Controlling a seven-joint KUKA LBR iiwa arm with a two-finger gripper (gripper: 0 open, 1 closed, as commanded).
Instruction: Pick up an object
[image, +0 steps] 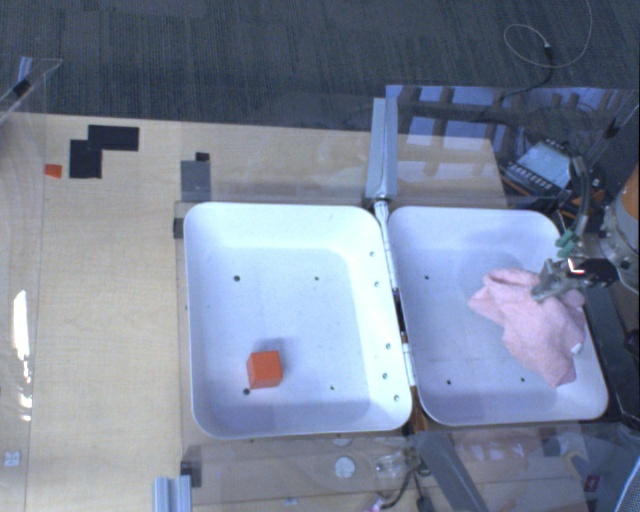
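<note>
A crumpled pink cloth (528, 318) lies in the right bin (450, 400), toward its right side. My gripper (553, 283) reaches in from the right edge and sits at the cloth's upper right part, its tips touching or just over the fabric. A small orange block (265, 369) rests in the left bin (300, 225), near the front left. The gripper is far from the block.
The two white bins meet at a metal hinge strip (395, 310) in the middle. Black markers (100, 148) and a small orange tag (53, 171) lie on the wooden bench at the far left. Cables and equipment (545, 165) crowd the back right.
</note>
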